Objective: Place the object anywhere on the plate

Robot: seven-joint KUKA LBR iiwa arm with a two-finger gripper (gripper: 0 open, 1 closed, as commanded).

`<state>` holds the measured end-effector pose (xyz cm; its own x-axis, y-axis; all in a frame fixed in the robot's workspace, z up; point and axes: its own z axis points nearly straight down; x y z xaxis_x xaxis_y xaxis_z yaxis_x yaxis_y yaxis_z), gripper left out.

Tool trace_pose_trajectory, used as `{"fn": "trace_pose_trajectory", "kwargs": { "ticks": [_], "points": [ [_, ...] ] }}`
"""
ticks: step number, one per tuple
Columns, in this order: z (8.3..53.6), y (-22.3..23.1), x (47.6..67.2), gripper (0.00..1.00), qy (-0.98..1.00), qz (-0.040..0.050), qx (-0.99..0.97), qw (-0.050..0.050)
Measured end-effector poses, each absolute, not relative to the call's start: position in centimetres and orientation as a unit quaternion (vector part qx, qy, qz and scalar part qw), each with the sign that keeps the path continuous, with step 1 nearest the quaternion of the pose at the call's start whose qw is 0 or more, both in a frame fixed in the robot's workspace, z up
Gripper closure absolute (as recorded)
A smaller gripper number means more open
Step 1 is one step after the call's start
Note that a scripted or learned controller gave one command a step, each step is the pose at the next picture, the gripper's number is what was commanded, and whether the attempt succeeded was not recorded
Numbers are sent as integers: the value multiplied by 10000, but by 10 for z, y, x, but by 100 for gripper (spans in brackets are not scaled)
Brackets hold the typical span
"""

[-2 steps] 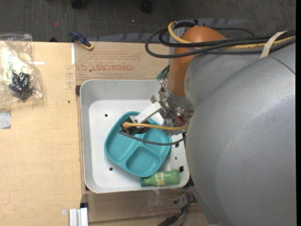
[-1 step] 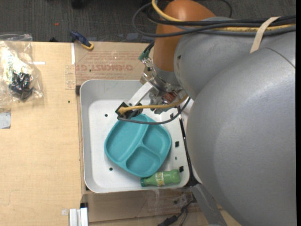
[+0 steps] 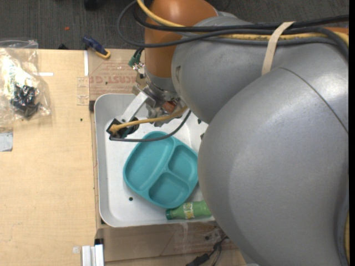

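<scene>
A teal divided plate (image 3: 161,170) lies tilted in the white bin (image 3: 103,170), towards its front. Just beyond the plate's near edge a green bottle-like object (image 3: 188,210) lies on its side against the bin's front wall, its right end hidden under the arm. My gripper (image 3: 158,100) hangs below the orange wrist band over the back of the bin, behind the plate's far rim and well away from the green object. The big grey arm covers the right side of the bin.
On the wooden bench top at the far left lies a clear plastic bag (image 3: 21,87) with small dark parts. A strip of brown cardboard (image 3: 111,76) lies behind the bin. A small blue and yellow tool (image 3: 95,46) rests beyond the bench edge.
</scene>
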<state>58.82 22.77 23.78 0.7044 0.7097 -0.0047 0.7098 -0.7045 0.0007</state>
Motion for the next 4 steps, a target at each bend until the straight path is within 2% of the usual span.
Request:
{"fn": "trace_pose_trajectory", "kwargs": {
  "ticks": [1,2,3,4],
  "points": [
    [92,228,548,100,4560,-15,8900,0],
    [157,143,514,100,4809,-21,8768,-1],
    [285,170,582,100,4540,-8,8910,8],
    [91,207,551,100,6087,-16,7934,-2]
  ]
}}
